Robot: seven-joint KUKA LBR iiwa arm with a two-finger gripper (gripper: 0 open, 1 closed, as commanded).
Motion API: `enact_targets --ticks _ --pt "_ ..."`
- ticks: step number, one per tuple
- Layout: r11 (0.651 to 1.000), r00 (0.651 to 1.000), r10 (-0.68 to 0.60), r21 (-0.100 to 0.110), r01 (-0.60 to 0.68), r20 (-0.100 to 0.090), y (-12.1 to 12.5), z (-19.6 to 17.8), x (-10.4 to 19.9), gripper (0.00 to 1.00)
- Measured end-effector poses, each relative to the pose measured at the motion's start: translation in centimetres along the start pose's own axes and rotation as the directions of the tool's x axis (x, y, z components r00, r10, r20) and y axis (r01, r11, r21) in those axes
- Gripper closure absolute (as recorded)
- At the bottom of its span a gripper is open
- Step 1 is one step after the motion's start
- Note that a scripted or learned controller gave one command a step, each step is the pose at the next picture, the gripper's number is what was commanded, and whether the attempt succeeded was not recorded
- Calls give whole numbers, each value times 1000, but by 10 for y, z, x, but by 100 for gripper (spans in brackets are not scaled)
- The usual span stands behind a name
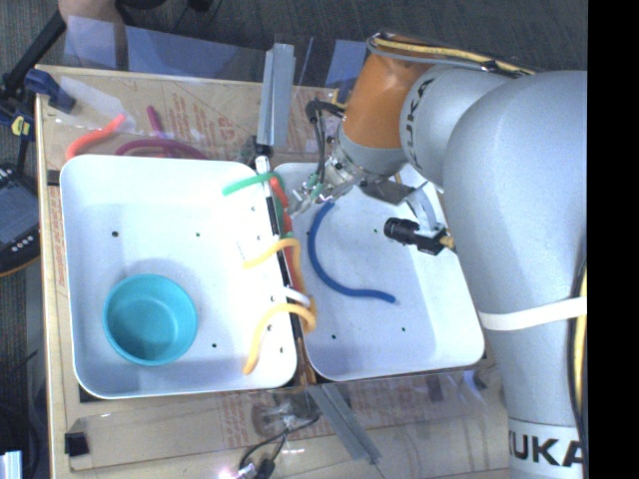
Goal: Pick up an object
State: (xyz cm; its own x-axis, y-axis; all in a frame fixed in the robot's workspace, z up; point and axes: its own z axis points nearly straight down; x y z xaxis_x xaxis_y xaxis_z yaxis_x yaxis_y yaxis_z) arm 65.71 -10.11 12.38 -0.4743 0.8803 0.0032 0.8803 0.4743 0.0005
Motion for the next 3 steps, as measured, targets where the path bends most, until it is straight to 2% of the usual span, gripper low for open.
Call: enact_targets --ticks 1,2,3 --pt "1000 1000 4 1 -4 13 -3 -3 -7 0" --pt "999 999 -32 1 32 28 -5 24 -13 0" --pt "999 999 -39 -2 39 18 -1 15 -7 100"
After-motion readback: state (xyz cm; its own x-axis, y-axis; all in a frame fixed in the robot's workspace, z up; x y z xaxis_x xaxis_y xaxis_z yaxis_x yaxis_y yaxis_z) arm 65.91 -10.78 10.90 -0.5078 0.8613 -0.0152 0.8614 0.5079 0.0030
